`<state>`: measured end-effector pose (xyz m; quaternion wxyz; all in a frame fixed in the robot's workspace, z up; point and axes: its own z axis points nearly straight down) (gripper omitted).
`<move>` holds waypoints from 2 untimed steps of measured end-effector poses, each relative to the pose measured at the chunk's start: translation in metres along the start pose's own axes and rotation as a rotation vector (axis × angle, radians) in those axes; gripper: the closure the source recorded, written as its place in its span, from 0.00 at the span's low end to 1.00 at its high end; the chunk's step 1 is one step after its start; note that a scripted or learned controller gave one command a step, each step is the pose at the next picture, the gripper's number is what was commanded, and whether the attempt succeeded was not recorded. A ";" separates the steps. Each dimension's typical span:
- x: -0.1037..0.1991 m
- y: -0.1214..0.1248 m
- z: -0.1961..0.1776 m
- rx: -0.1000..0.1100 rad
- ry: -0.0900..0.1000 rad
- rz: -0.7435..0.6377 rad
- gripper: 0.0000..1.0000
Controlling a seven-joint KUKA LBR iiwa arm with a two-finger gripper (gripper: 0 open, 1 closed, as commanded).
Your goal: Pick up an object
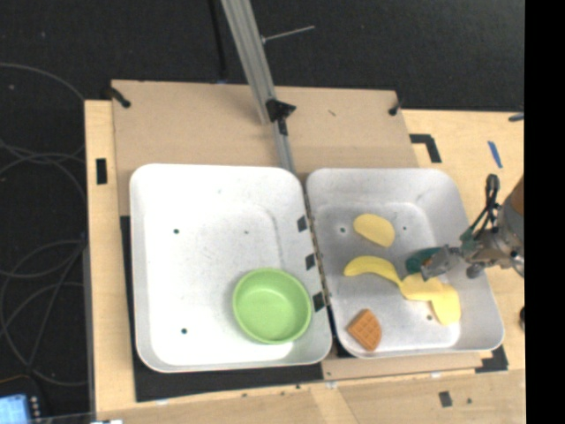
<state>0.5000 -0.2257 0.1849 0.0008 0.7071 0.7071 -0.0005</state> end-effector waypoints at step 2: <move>0.000 -0.007 0.083 -0.004 -0.003 0.001 0.00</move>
